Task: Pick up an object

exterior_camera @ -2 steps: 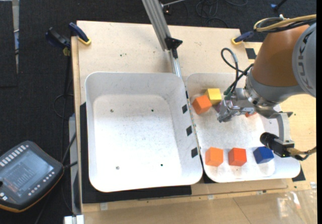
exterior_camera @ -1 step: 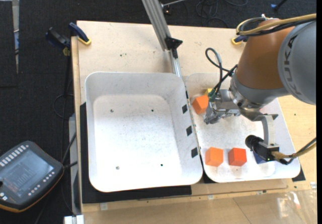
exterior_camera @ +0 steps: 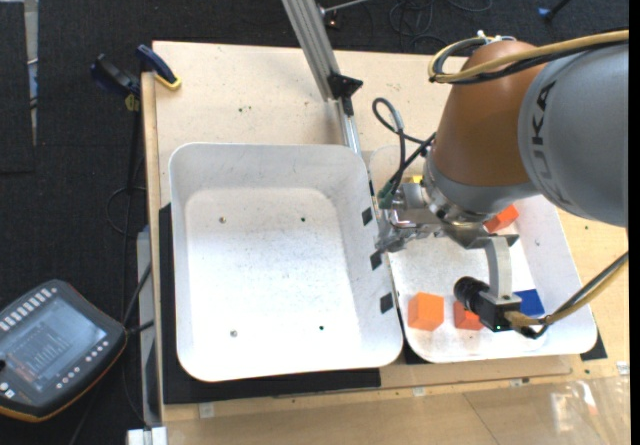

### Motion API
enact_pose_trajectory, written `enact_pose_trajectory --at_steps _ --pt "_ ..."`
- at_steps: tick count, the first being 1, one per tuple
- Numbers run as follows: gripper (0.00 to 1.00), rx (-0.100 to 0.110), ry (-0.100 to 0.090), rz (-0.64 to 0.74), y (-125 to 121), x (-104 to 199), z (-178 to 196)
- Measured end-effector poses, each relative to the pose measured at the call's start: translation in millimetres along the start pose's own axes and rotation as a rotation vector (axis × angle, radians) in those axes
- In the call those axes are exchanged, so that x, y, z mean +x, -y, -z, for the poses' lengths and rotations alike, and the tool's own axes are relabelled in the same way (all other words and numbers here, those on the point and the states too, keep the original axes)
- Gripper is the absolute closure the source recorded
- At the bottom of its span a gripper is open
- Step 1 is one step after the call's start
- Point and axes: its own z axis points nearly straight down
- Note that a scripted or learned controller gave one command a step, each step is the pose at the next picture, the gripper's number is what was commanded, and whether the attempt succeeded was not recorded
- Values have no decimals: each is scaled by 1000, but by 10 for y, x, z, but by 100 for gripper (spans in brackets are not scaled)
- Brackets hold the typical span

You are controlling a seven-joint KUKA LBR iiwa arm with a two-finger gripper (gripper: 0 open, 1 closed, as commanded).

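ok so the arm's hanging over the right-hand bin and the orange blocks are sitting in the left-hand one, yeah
Not quite: the bin is wrong. The orange blocks sit in the right-hand bin, the same one the arm hangs over, not the left-hand one. The camera view shows them near that bin's front edge.

My arm (exterior_camera: 520, 123) in from right, wrist low over right bin (exterior_camera: 560, 263). Below it: orange cube (exterior_camera: 426, 311), second orange block (exterior_camera: 466, 317) just beside, blue block (exterior_camera: 529, 302) near. Another orange piece (exterior_camera: 504, 218) half hidden by wrist. Left bin (exterior_camera: 200, 173) alongside.
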Motion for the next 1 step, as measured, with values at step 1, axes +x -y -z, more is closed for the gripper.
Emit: enact_pose_trajectory --at_steps 1 --pt "100 3 0 0 93 560 -132"
